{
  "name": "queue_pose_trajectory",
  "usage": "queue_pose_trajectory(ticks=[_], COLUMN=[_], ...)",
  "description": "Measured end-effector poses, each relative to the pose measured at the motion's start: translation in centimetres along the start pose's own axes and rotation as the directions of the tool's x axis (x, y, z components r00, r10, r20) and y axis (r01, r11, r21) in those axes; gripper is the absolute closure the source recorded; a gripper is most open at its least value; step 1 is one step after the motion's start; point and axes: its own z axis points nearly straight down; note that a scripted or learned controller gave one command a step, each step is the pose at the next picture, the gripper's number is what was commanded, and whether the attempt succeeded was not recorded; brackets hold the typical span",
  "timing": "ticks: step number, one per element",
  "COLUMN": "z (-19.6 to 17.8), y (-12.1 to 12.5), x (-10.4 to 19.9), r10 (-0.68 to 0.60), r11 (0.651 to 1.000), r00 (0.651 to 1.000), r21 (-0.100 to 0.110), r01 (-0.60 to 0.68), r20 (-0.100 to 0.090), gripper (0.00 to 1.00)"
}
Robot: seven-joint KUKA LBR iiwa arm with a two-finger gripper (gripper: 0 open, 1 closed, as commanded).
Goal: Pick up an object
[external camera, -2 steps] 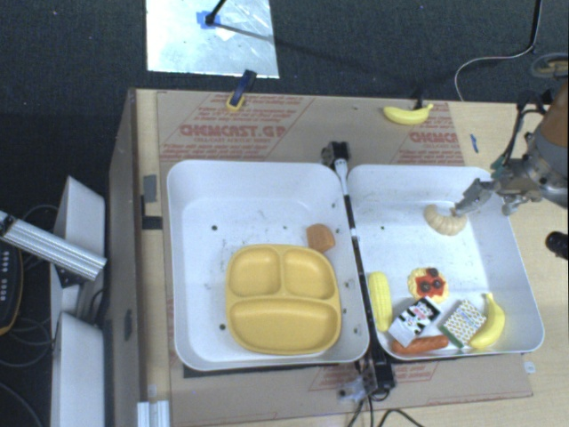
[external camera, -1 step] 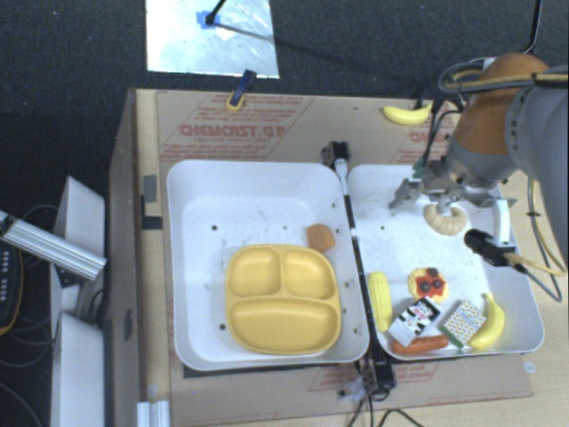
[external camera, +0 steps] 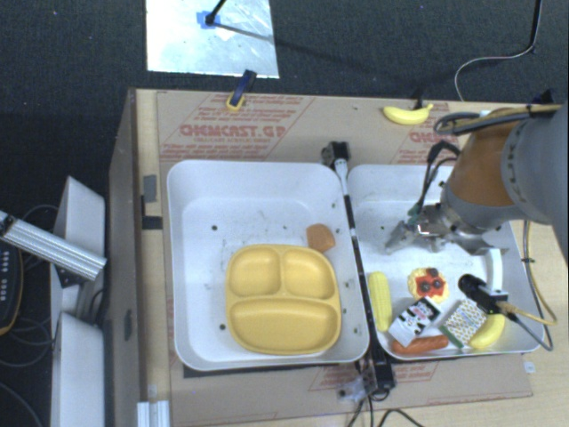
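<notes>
We see the gripper (external camera: 411, 234) low over the right bin (external camera: 384, 194), above the bare white floor in that bin's far half, with the grey arm (external camera: 524, 172) and its orange band reaching in from the right. We cannot tell whether the gripper is open or closed at this angle, and we see no object in its grasp.

The loose objects lie clustered along the near side of the right bin, apart from the gripper. A corn cob (external camera: 379, 299) lies beside the bin's left wall. A round yellow toy (external camera: 428, 283) with red and dark marks sits just right of it and is the object nearest the gripper. Closer to the near wall we see a black-and-white carton (external camera: 413, 320), an orange carrot (external camera: 420, 345) lying flat below it, a patterned packet (external camera: 462, 321) and a banana (external camera: 488, 331) in the near right corner.

In the left bin (external camera: 204, 203) a yellow divided plate (external camera: 284, 299) rests on the floor, with a small orange-brown piece (external camera: 320, 236) just beyond its far right corner. A second banana (external camera: 407, 112) lies on the bench (external camera: 267, 132), beyond the right bin
</notes>
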Motion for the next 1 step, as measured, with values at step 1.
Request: queue_pose_trajectory(ticks=[1], z=[-0.4], y=[-6.07], x=[-8.19], r10=[0.001], r11=[1.0], r00=[1.0], r21=[-0.001], r01=[-0.001], r20=[0.001], gripper=[0.0])
